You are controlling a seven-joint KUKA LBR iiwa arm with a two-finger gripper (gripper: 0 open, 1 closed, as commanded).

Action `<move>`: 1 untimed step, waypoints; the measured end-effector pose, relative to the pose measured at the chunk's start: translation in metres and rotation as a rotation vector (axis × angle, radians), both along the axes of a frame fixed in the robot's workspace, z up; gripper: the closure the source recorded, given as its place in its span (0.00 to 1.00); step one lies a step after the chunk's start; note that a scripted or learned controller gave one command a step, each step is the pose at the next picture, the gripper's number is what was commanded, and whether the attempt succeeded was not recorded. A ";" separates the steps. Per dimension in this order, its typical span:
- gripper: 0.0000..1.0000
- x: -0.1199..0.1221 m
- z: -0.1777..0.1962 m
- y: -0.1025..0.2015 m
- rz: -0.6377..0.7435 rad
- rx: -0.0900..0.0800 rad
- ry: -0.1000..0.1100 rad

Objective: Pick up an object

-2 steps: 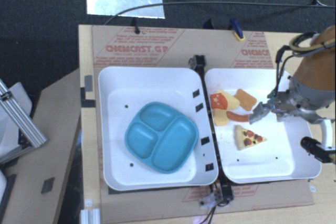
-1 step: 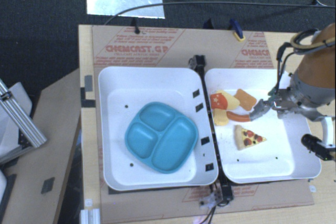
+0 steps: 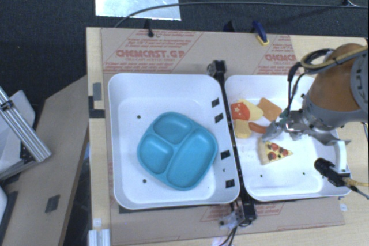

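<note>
The right bin (image 3: 288, 184) holds several toy foods. A pizza slice (image 3: 273, 151) lies near its middle. A red and yellow piece (image 3: 242, 111), an orange-brown piece (image 3: 269, 107), a pale yellow piece (image 3: 243, 130) and a small red piece (image 3: 258, 127) cluster at its upper left. My gripper (image 3: 277, 128) reaches in from the right and hangs low over the bin, just above the pizza slice and right beside the small red piece. Nothing is visibly held in it.
The left bin (image 3: 130, 95) holds a blue divided plate (image 3: 177, 150). A black clip strip (image 3: 226, 129) runs along the seam between the bins. The arm's grey body (image 3: 334, 98) covers the right bin's upper right corner. Cardboard (image 3: 167, 52) lies beneath both bins.
</note>
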State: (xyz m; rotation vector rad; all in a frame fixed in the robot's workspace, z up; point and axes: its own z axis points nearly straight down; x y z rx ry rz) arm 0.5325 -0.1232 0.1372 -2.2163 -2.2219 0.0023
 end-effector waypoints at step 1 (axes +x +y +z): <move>0.00 0.000 -0.052 0.000 -0.001 0.000 -0.002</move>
